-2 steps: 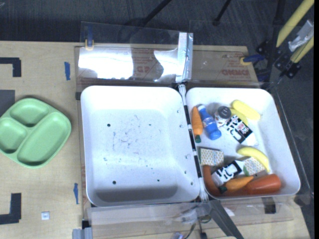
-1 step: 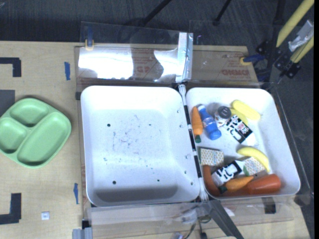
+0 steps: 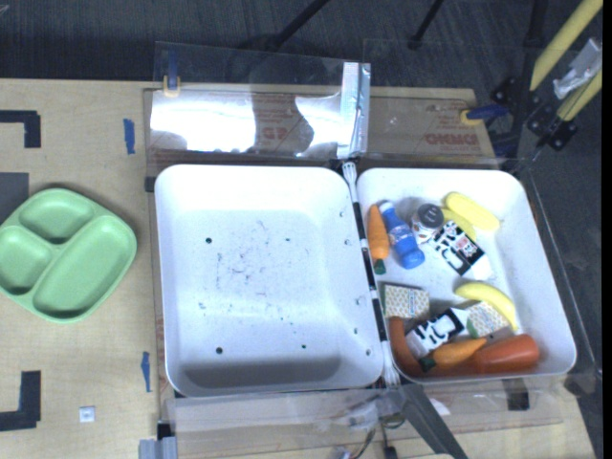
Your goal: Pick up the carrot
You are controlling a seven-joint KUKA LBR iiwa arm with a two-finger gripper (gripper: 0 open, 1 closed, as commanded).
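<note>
Nearest to you, against the near wall of the right bin (image 3: 547, 256), the carrot (image 3: 461, 351) lies on its side, its dark tip pointing toward the left bin (image 3: 253, 285). A red piece (image 3: 509, 353) touches its thick end on the right, and a dark red-brown piece (image 3: 401, 345) curves around its tip on the left. Just behind the carrot, a black-and-white box (image 3: 435, 328) rests against it, with a speckled pad (image 3: 406, 301) behind that and a banana (image 3: 488, 300) to the right. Farther back in the same bin you have a second black-and-white box (image 3: 457, 245), another banana (image 3: 470, 210), a grey can (image 3: 427, 218), a blue bottle (image 3: 404, 243) and, along the wall shared with the left bin, an orange piece (image 3: 380, 233); you cannot tell for sure what that one is. The left bin shows some faint scuffs and dark specks on its floor. Well to its left, a green divided plate (image 3: 63, 254) sits on the surface (image 3: 76, 122). The state of the hand you cannot tell
</note>
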